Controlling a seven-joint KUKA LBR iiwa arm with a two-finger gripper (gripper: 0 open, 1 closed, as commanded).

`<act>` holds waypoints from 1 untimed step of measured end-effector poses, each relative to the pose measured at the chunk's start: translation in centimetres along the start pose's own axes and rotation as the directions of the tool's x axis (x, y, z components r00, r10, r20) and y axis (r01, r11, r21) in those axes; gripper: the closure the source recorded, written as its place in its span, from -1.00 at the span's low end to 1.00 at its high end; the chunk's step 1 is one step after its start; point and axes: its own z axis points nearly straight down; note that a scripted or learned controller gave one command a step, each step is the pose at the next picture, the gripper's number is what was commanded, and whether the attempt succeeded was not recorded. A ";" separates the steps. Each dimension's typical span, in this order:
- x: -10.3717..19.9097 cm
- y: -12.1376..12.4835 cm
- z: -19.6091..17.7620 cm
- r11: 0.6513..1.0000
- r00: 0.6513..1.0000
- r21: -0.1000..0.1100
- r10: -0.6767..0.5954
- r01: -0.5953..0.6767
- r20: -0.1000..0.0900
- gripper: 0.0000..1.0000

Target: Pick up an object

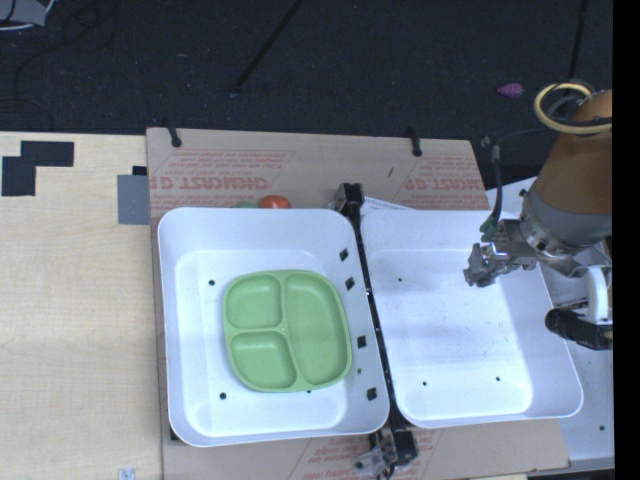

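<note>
The grey arm with its orange band (578,168) reaches in from the right, its metal two-finger gripper (480,270) poised over the right shallow white bin (520,403); its grip state cannot be told. A pale green three-compartment plastic plate (287,330) lies flat in the left white bin (190,388). A small red object (274,203) peeks from behind that bin's far rim, mostly hidden.

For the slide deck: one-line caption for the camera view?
Gripper over the right bin; green divided plate lies in the left bin.

Dark carpet (300,48) with cables behind a pale wood bench (70,308), brown cardboard (300,173) beneath.
</note>
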 end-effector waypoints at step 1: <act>5.2 -0.9 1.0 1.000 1.000 0.004 -0.013 0.013 -0.002 1.00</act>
